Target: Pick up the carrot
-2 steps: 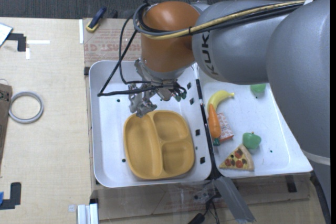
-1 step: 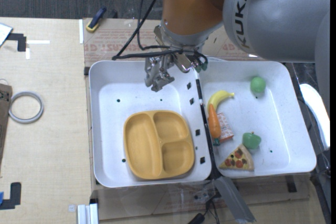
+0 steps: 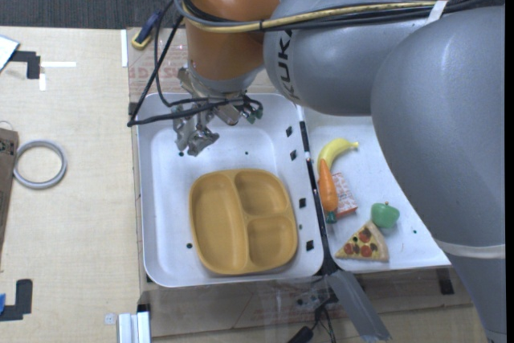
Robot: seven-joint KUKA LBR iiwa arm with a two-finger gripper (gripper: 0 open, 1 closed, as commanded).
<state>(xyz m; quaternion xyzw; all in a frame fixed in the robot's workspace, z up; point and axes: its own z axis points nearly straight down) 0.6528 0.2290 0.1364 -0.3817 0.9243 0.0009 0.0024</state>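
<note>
carrot (image 3: 328, 190) lies in right bin (image 3: 418, 249), tight against the divider edge, banana (image 3: 337, 149) touching its top. end effector (image 3: 193, 136) hovers over left bin's (image 3: 157, 197) bare back corner, above yellow tray (image 3: 241, 221); finger state unclear.

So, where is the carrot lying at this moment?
The carrot lies in the right bin, against its left wall, just below the banana and beside a red packet.

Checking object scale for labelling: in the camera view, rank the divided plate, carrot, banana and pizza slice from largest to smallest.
1. Divided plate, clearly largest.
2. Carrot.
3. Pizza slice and banana look alike; not ranked.
</note>
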